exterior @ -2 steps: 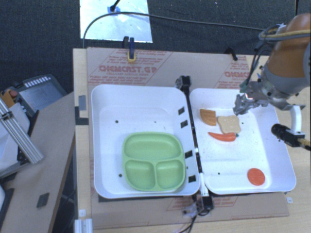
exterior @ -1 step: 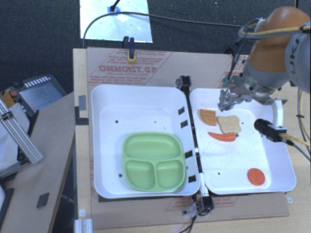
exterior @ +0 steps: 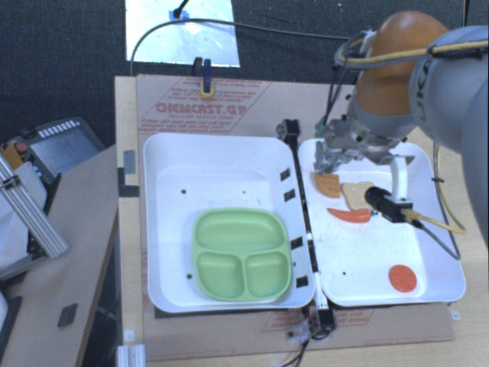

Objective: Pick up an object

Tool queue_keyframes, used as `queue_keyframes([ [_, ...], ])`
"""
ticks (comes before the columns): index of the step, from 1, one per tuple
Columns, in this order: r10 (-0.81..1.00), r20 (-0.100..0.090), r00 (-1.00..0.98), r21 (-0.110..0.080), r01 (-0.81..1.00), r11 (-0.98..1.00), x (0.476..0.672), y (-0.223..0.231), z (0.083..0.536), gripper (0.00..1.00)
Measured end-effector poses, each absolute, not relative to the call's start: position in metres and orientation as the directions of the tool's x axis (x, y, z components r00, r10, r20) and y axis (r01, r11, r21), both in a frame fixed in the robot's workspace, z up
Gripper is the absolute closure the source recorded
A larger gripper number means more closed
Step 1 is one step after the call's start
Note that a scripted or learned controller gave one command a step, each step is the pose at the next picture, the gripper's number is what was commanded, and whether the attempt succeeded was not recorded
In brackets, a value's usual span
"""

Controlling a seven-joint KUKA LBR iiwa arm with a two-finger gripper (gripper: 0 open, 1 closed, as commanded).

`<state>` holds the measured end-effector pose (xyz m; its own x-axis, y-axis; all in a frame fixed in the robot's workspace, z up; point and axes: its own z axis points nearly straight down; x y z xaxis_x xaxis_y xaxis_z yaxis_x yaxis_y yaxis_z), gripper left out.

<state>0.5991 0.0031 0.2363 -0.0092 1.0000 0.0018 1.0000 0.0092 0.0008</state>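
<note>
Item 1. My gripper (exterior: 330, 164): low over the right bin (exterior: 367, 260), at about 10 o'clock from the bin's middle. I cannot tell whether it stands wide or narrow, and I see nothing held in it.

Item 2. Orange wedge (exterior: 328, 185): just under my gripper on its 6 o'clock side. It is the likeliest thing to pick.

Item 3. Tan bread slice (exterior: 354, 196): at the wedge's 3 o'clock, close enough that they may be touching.

Item 4. Red chili (exterior: 350, 215): at 6 o'clock of the bread, near it.

Item 5. Orange disc (exterior: 403, 278): at 5 o'clock in the bin, well apart from the rest.

Item 6. Green divided plate (exterior: 229, 239): in the left bin (exterior: 206, 167), toward 6 o'clock.

Risks, as I judge them. The wedge looks flat and thin, so a close could skate over it or push it into the bread. It also lies near the bin's 9 o'clock wall, which could block my descent. And with neighbours this tight, I might catch two pieces, or none.
</note>
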Motion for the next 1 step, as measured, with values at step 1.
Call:
queue_keyframes([
  [1,1.000,0.002,-0.010,0.002,1.000,0.010,0.6109,0.0645,0.2284,1.00],
])
